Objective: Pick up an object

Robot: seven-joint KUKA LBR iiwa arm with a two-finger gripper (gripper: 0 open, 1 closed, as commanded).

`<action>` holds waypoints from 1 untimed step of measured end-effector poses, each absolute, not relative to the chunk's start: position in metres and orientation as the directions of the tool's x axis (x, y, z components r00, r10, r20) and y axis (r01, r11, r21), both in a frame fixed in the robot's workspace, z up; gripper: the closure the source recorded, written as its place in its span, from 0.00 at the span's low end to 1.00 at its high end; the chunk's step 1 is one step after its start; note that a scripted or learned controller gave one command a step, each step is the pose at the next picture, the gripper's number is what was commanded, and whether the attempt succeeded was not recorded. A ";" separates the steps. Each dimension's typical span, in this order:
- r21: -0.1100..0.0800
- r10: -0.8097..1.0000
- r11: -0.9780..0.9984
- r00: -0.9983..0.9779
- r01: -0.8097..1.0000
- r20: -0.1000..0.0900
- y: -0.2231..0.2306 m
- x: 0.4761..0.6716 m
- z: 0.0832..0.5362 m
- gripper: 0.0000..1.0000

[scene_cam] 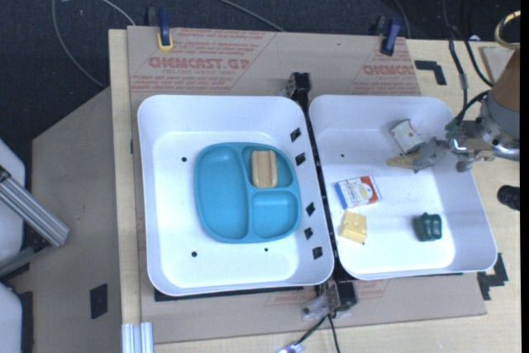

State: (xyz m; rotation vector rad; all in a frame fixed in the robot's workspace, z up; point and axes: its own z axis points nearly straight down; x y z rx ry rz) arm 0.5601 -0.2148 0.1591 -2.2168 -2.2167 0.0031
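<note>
Arm's jaws (423,155) low in the right bin (463,260), grip state indeterminable; a small grey-white object (403,133) lies just beside them, toward the bin's far wall. Likely failure: closing off-centre and nudging it away

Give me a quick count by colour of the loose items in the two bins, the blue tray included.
Blue: 1, the divided blue tray in the left bin
Tan: 1, a block in the tray's upper right compartment
Yellow: 1, a piece in the right bin
Dark green: 1, a small object
White, blue and red: 1, a flat packet
Total: 5
</note>
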 end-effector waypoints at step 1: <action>-0.004 1.000 0.001 -0.001 1.000 0.003 -0.208 0.567 0.110 0.00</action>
